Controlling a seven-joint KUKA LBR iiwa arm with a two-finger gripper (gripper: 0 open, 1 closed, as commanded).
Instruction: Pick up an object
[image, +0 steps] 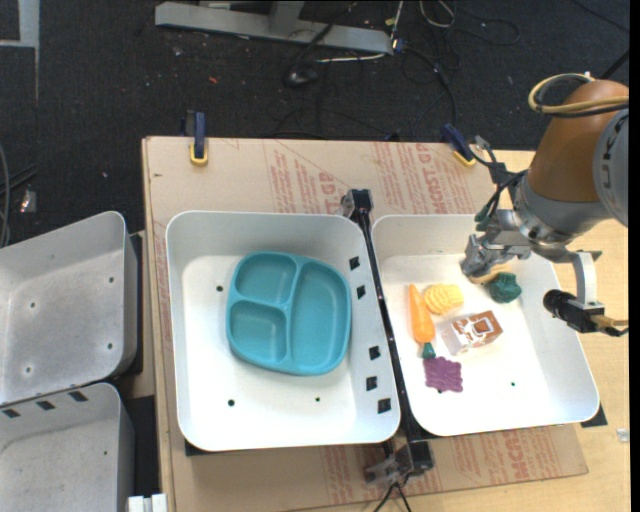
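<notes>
A dark floor strewn with cables surrounds the bench (260, 160), whose left bin (190, 300) holds a teal divided plate (290, 312). In the right bin (560, 380) lie a carrot (421, 315), purple grapes (443, 374), yellow corn (443, 298), a small packet (475, 330) and a green toy (505, 289). The pincer (484, 262) hovers just beside that green toy, its state impossible to tell; the toy looks light and stiff, probably best gripped across its middle.

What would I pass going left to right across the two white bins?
Teal divided plastic plate → orange toy carrot → purple toy grape bunch → small dark green toy.
</notes>
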